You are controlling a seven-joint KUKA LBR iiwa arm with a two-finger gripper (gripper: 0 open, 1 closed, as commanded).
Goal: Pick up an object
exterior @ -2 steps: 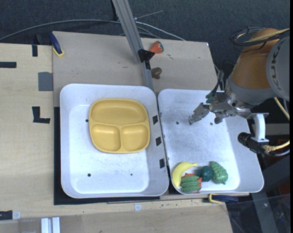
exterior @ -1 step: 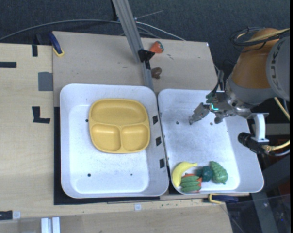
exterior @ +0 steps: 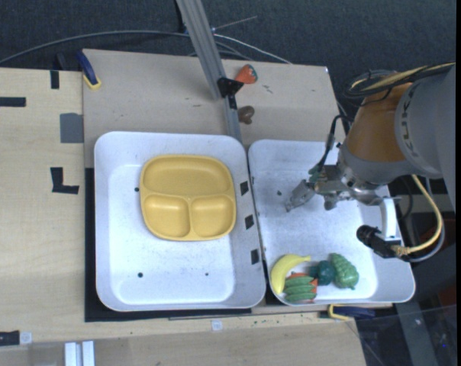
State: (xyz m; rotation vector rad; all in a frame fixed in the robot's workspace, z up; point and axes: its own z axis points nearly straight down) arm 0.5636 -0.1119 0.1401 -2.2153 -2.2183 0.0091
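Gripper (exterior: 301, 198) (spread unclear, cannot tell) hangs at twelve o'clock from banana (exterior: 286, 268); likely light, slick plastic; pinch mid-curve.

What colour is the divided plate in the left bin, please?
Yellow; the divided plate shows in the camera view.

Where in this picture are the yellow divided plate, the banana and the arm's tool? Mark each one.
yellow divided plate (exterior: 188, 197): camera view, on the ridge where its three compartments meet.
banana (exterior: 286, 268): camera view, on the middle of its curved body.
tool (exterior: 301, 198): camera view, at its tip above the right bin's floor.
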